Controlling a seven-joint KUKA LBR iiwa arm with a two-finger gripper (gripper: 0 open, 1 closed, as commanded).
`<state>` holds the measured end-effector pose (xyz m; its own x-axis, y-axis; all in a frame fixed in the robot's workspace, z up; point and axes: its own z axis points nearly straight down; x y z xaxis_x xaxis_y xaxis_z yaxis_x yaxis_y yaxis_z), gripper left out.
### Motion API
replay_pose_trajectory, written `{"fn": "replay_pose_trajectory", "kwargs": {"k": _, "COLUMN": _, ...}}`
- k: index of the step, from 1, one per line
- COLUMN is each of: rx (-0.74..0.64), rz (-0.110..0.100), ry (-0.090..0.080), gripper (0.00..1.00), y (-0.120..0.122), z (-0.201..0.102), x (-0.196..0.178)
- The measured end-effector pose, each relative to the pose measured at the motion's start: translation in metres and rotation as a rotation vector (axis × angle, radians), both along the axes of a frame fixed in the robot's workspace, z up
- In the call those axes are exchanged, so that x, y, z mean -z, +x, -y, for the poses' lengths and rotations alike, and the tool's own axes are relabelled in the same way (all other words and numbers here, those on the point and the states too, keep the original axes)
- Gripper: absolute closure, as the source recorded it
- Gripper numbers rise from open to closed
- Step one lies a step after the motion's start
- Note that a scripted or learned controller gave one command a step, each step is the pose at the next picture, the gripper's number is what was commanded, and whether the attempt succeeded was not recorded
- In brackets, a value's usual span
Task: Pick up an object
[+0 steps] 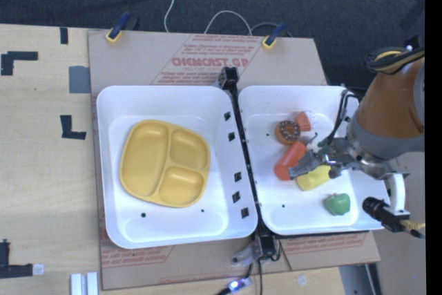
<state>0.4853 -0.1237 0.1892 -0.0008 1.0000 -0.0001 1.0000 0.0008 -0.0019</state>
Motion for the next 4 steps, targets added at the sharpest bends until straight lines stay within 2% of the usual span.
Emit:
{"fn": "replay_pose_trajectory", "kwargs": {"k": 1, "rx": 0.0, "rz": -0.005, "ry": 0.001, "gripper": 0.0, "y": 0.007, "z": -0.002, "x": 0.06}}
{"fn": "replay_pose_trajectory", "kwargs": {"k": 2, "rx": 0.0, "rz": -0.001, "ry": 0.0, "gripper": 0.0, "y": 0.007, "z": -0.002, "x": 0.107}}
{"fn": "replay_pose_trajectory", "kwargs": {"k": 3, "rx": 0.0, "rz": 0.003, "ry": -0.002, "gripper": 1.0, "y": 0.007, "z": -0.002, "x": 0.094}}
{"fn": "replay_pose_trajectory", "kwargs": {"k": 4, "rx": 0.0, "rz": 0.004, "ry": 0.0, "gripper": 1.0, "y": 0.008, "z": -0.001, "x": 0.052}}
